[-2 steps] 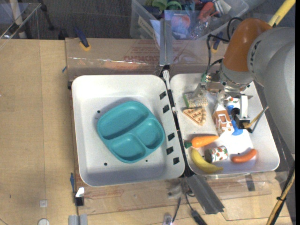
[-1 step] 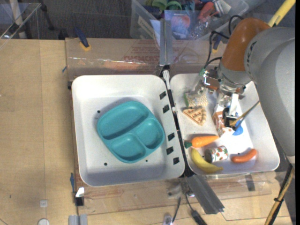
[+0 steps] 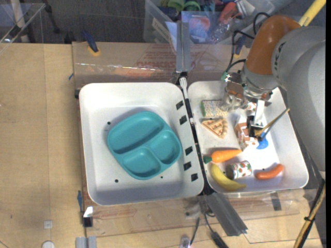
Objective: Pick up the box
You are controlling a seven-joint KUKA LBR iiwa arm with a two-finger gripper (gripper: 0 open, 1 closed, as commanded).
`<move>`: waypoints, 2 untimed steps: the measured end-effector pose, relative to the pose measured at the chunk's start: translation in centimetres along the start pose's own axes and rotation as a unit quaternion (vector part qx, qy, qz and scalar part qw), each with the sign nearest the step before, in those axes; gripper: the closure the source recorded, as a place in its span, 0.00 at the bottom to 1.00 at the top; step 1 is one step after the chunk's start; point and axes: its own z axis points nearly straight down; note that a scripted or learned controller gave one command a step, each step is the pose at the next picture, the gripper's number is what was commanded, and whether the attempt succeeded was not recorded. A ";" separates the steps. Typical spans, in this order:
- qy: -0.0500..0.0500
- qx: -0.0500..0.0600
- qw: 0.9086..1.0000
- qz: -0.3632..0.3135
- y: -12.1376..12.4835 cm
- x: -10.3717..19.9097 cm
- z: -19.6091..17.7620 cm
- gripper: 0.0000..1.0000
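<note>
One box (image 3: pixel 241 133) to fetch; small, red and white by the look of it; it sits in the bin (image 3: pixel 292 149) that holds the toy food. All places below are taken from the box.

The gripper (image 3: pixel 235 101) hangs just beyond the box on the far side, a shade toward the wall between the two bins; it looks apart from the box, and nothing shows held in it; whether it is open or closed you cannot tell, the tip is too small and muddled.

Neighbours: carrot (image 3: pixel 226 155) just on the near side of the box; pizza wedge (image 3: pixel 215 126) beside the box, toward the other bin; blue disc (image 3: pixel 262 143) on the opposite flank, touching or only just beside, cannot tell which.

Long axis of the box appears to run far to near, slightly slanted; treat that as a reading, not a measurement.

Judgement: the move turns on that offset; you need a short pull toward the near edge, then a drop, closing across the narrow width; watch the carrot and blue disc, both crowd the box.
</note>
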 end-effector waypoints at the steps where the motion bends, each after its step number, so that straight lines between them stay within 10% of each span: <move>1: 0.000 0.000 1.000 0.000 0.0 0.0 0.0 0.00; 2: -0.001 0.002 0.967 0.256 0.0 -0.4 1.2 0.00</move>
